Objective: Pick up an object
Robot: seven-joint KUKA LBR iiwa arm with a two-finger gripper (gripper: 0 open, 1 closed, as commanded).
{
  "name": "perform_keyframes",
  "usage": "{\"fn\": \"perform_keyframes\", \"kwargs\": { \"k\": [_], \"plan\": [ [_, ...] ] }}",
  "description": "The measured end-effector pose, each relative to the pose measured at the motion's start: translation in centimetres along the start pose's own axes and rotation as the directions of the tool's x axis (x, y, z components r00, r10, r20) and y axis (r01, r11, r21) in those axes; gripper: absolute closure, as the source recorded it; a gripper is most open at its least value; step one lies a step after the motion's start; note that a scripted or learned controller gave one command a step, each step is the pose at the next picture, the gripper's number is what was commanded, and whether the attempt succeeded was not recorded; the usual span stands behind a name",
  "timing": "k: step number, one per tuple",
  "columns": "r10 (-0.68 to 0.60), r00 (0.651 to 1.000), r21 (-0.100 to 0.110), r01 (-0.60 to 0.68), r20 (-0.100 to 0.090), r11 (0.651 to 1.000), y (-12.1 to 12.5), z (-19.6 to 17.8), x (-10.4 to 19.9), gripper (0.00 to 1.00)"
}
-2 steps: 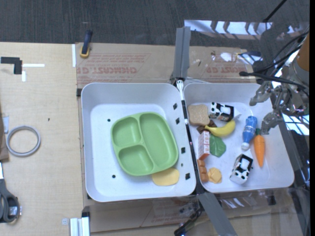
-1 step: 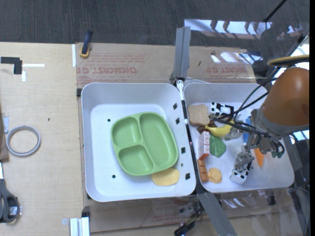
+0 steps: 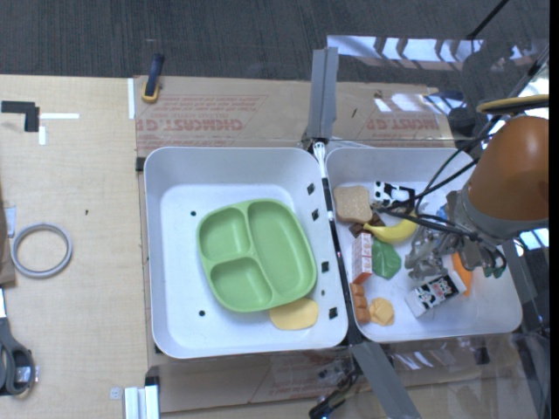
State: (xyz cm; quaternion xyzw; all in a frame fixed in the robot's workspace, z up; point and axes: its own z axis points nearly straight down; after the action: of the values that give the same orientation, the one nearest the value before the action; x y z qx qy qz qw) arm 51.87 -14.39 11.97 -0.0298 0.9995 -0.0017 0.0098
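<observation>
Two shallow white bins sit side by side on the desk [image 3: 70, 147], and we find nearly all the candidates for picking crowded into the right bin [image 3: 502, 317]. There a slice of bread [image 3: 353, 203] lies near the dividing wall, a banana [image 3: 393, 230] curves just beside it, a green lump [image 3: 386, 261] and a small carton [image 3: 362, 257] sit below, and a yellow round piece [image 3: 381, 312] rests toward the near rim. The left bin [image 3: 166, 234] carries a green divided plate [image 3: 256, 254] with a flat yellow piece [image 3: 294, 315] tucked at its lower edge. The arm [image 3: 515, 177] reaches in from the right so that its gripper [image 3: 437, 256] hangs low over the right bin, just above a black-and-white patterned card [image 3: 434, 292] with an orange piece [image 3: 462, 273] close by. We judge this placement suits a descent onto that cluster, since the objects there are packed together. We cannot tell how far apart the fingers stand, nor whether anything sits between them, because cables and shadow blur that area.
</observation>
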Motion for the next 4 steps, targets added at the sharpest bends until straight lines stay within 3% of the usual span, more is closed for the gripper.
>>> {"fn": "perform_keyframes", "kwargs": {
  "k": [1,2,3,4],
  "plan": [
    [-0.204,0.979,-0.008,0.204,-0.016,0.979,5.2,2.8,-0.2,1.0],
    [-0.702,0.712,-0.015,0.702,-0.008,0.712,3.8,-0.4,1.8,1.0],
    [-0.923,0.385,-0.019,0.923,0.0,0.385,4.8,2.8,0.1,1.0],
    [-0.998,0.061,-0.019,0.998,0.007,0.06,4.7,-0.9,1.4,1.0]
  ]
}}
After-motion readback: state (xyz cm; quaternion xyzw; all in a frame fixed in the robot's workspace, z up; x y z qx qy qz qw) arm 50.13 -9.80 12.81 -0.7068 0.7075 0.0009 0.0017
